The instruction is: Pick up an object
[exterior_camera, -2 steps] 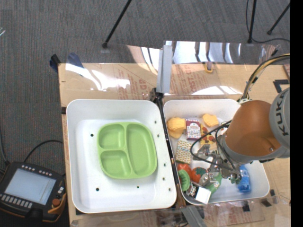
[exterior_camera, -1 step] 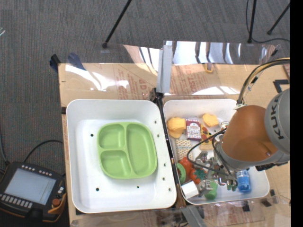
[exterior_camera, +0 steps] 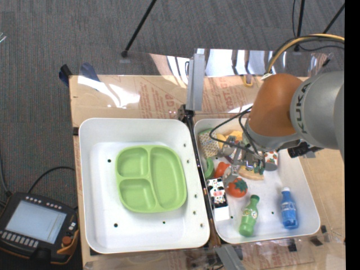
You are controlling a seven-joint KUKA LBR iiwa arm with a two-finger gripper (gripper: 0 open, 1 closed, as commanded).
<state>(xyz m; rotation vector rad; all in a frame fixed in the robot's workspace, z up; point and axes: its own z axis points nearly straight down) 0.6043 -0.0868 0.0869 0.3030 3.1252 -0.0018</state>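
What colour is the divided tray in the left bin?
Light green. The divided tray lies in the left bin, seen plainly in the camera view.

Hidden and cut-off parts in the right bin

The claw (exterior_camera: 243, 161) is partly masked by the arm (exterior_camera: 292, 114), which is cut by the right edge; objects beneath it are covered, and finger spacing cannot be judged.

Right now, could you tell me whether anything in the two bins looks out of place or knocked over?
Yes: the green bottle and blue bottle lie on their sides in the right bin.
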